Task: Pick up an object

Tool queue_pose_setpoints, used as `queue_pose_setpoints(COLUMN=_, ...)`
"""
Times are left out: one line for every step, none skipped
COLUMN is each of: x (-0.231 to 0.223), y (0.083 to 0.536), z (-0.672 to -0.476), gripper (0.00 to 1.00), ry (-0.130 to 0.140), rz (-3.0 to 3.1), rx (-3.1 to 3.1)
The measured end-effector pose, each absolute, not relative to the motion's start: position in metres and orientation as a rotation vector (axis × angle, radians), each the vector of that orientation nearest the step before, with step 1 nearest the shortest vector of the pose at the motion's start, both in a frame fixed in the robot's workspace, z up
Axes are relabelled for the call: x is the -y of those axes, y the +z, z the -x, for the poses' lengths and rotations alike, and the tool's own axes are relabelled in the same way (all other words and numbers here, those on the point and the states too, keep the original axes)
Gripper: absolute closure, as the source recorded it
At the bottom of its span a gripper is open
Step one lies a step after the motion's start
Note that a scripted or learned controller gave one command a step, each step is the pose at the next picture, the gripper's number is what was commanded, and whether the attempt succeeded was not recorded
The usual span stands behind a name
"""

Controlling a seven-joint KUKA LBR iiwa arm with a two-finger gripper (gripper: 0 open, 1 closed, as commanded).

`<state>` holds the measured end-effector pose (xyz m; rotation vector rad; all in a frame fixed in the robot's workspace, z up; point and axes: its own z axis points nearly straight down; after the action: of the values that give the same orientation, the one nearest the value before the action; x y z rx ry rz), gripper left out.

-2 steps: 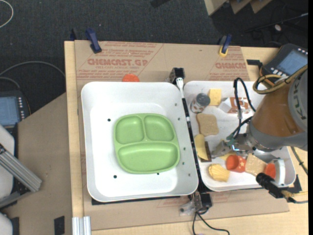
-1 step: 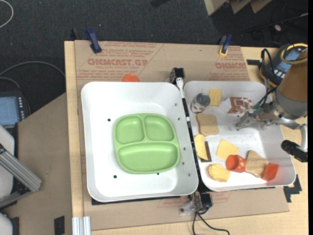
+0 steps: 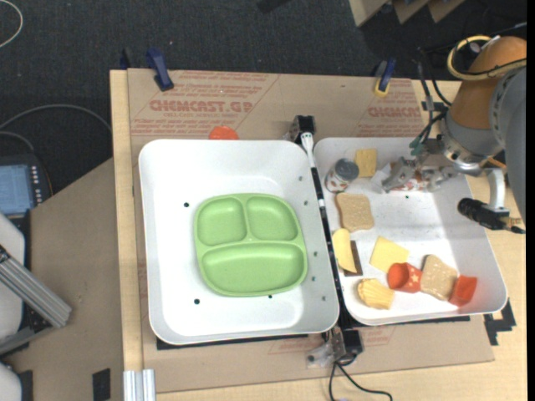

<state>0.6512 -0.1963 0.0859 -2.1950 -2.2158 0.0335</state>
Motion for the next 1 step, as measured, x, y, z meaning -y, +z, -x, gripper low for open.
queue_pose_setpoints(x=0.2038, y=0.0850, z=-0.6588, gripper=0.00, ry=0.039, rz=2.173, rx=2.192)
